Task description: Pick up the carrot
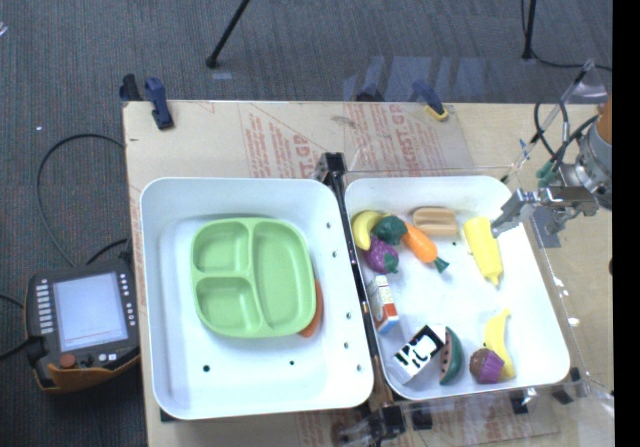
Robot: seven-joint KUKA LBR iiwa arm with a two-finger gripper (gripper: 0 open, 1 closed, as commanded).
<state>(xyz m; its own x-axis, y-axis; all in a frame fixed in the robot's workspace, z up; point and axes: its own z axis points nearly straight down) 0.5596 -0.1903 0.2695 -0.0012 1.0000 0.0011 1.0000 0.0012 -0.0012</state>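
The carrot [421,244] lies in the right bin [530,335], its long axis on a slant: the orange body starts just under the hot dog [434,220] and runs down and away from it to a dark green tip [441,264] pointing toward the bin's middle. It is a short, stubby toy, bright orange and smooth. On the carrot's other side, touching or nearly so, sit a dark green vegetable [391,229], a yellow lemon [365,226] and a purple piece [383,256]. Past the carrot's tip stands a yellow corn cob [483,248]; farther from it lie a small carton [383,301], a black-and-white box [420,346], a watermelon slice [452,356], a banana [498,333] and a purple plum [487,365]. The left bin [160,235] holds a green divided plate [253,277] with something orange peeking from under its edge. The gripper [518,207] hovers at the right bin's rim, well apart from the carrot, and I cannot tell how it is set.
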